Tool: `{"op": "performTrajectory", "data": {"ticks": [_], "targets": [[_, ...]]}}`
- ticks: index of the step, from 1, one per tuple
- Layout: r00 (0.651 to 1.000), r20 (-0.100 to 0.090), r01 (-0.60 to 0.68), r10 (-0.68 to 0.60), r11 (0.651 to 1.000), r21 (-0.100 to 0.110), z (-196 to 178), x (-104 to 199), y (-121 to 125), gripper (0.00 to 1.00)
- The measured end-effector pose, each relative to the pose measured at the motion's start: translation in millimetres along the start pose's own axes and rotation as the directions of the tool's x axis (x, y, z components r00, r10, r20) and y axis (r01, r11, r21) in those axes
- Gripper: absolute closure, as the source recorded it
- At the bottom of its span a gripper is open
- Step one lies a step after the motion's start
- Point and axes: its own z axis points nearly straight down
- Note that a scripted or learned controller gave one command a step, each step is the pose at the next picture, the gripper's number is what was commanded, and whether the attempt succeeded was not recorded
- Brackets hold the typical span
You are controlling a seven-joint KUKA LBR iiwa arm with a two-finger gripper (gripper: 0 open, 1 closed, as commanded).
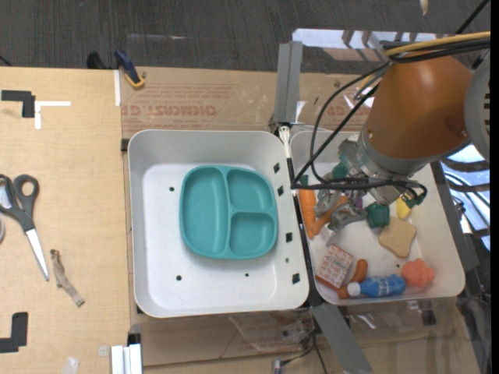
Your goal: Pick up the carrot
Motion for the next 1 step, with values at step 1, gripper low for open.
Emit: {"op": "performTrajectory", "data": {"ticks": [1], "targets": [[0.944,-0.005,0.330,-0.330,0.944,-0.003,-36.7,-8.1,57.2,1.00]]}}
